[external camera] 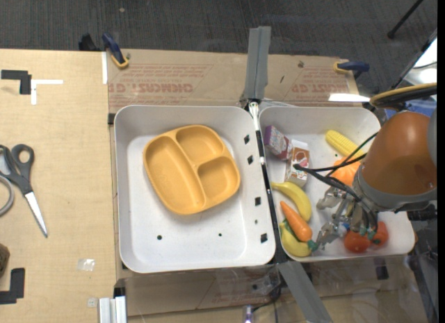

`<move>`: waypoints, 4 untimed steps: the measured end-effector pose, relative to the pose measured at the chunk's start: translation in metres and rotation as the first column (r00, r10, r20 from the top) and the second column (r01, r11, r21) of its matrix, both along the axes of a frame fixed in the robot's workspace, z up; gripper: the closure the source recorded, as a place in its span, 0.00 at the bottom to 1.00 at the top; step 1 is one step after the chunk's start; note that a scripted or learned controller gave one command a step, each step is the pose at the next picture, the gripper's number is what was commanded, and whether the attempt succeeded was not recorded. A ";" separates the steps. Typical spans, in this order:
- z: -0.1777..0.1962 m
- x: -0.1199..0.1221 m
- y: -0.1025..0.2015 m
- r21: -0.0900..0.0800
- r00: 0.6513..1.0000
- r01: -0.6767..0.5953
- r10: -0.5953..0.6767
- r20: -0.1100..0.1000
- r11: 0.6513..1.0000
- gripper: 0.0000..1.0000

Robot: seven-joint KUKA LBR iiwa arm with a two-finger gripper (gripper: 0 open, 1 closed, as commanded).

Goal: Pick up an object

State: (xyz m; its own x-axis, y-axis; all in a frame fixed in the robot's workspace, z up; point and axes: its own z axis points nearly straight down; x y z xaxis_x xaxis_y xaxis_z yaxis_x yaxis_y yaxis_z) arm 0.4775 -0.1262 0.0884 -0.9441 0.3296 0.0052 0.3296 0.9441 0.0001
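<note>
Down in the right bin (389, 117), the tool (338, 228) hangs with fingers parted and nothing between them, just beside the red tomato (359, 240); likely light, hard, slick plastic; its round middle looks the surest hold.

Carrot (297, 221) lying diagonal across bananas (295, 201), right bin; tomato (359, 239) near front wall; corn (342, 143) at back.

Arm (400, 165) reaching from right, wrist angled down-left, hand (332, 230) low.
</note>
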 end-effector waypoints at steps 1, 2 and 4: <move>0.000 0.049 0.032 -0.002 0.989 0.150 -0.150 0.001 0.989 0.00; 0.000 0.099 0.026 -0.004 0.938 0.346 -0.346 0.002 0.938 0.00; 0.100 0.131 0.097 -0.005 0.928 0.372 -0.372 0.002 0.928 1.00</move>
